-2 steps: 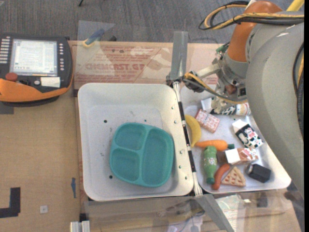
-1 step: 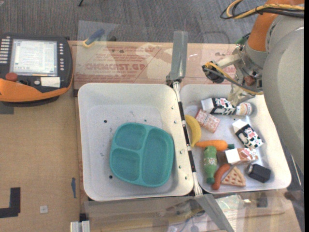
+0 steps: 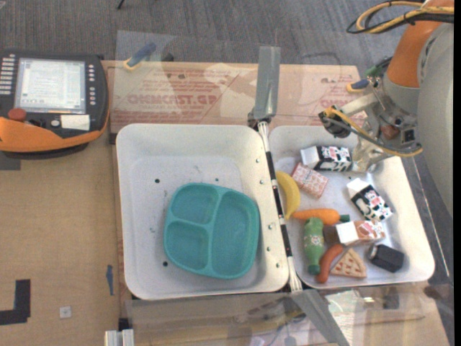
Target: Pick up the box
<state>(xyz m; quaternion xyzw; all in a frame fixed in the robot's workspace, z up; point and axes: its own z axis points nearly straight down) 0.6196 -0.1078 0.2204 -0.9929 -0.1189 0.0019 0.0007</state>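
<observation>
bench [image 3: 57,215], two white bins [image 3: 137,193], pendant [image 3: 47,99]

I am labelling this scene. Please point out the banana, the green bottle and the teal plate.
banana [image 3: 289,193]: camera view, middle of its curved body.
green bottle [image 3: 313,242]: camera view, its label area.
teal plate [image 3: 238,229]: camera view, floor of its largest compartment.

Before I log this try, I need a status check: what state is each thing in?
Gripper: above right bin's far edge, nothing seen held.
Cow-print carton: lying on its side.
Pink box: lying flat, untouched.
Green bottle: lying down.
Teal tray: flat in left bin, compartments bare.
Handheld screen: lit.
</observation>
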